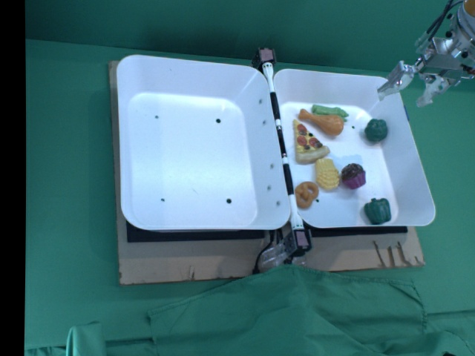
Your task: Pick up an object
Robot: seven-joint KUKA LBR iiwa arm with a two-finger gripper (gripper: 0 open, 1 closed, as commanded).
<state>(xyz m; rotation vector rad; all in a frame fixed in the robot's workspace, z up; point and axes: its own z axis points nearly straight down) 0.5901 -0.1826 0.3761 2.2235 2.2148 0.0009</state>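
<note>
The right bin (pixel 415 191) holds several toy foods: a chicken drumstick (pixel 323 122), a green vegetable (pixel 330 111) behind it, a pizza slice (pixel 307 142), a corn cob (pixel 326 174), a pretzel (pixel 306 193), a purple cupcake (pixel 353 175) and two dark green peppers (pixel 376 130) (pixel 378 211). My gripper (pixel 410 86) hangs open above the bin's far right corner, up and to the right of the nearer-to-it pepper, with nothing between its fingers.
The left bin (pixel 137 76) sits beside the right one, split by a black-and-white divider bar (pixel 278 132). Both rest on a brown board (pixel 185 269). Green cloth (pixel 297 310) bunches up at the front.
</note>
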